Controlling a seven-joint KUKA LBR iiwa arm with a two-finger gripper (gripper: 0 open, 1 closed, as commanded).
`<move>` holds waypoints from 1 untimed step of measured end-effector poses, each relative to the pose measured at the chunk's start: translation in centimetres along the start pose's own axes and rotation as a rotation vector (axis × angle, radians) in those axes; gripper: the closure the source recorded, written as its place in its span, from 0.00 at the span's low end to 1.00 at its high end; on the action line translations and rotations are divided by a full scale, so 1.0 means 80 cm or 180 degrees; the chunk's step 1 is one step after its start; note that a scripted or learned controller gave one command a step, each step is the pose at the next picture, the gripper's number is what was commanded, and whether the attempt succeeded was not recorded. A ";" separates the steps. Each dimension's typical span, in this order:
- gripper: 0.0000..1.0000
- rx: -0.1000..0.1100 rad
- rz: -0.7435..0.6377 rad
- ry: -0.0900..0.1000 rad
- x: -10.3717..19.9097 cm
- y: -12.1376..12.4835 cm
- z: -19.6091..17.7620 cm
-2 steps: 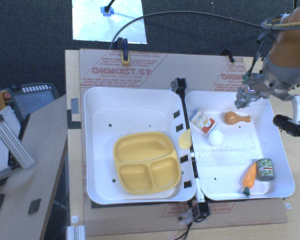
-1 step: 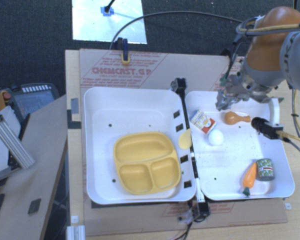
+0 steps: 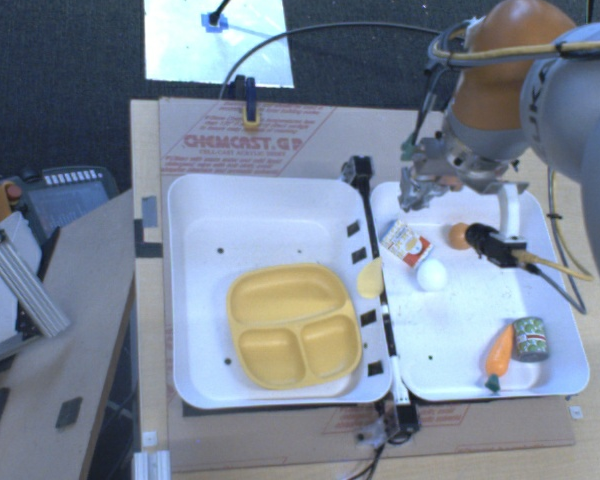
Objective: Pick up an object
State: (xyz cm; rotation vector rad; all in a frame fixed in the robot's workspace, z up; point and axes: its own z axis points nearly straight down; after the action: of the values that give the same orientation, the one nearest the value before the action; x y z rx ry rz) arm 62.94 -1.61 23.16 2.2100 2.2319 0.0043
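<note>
Several small objects lie in the right-hand bin (image 3: 570,368), and the one nearest the gripper (image 3: 417,200) is the small red-and-white carton (image 3: 404,242), lying tilted near the bin's left wall just below the fingertips. A white ball (image 3: 432,275) sits just beside the carton's lower right corner, an orange ball (image 3: 461,235) lies a little to its right, and a carrot (image 3: 498,353) and a small green-labelled can (image 3: 529,338) rest near the bin's front right corner. The gripper hovers above the carton with nothing between its fingers; how far apart they stand cannot be told from this angle. To do the pick well, I judge the fingers should come straight down across the carton's narrower sides, turned to match its tilt, and centred so the white ball is not nudged. The yellow divided tray (image 3: 292,323) in the left bin (image 3: 195,268) and the dividing wall (image 3: 372,268) lie close by, so a descent drifting left risks striking that edge.
</note>
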 end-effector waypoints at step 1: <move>1.00 0.0004 -0.0001 0.0002 0.078 -0.006 0.003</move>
State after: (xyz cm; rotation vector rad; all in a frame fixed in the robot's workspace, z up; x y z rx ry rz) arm 62.42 4.60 22.94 2.2103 2.2331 0.0036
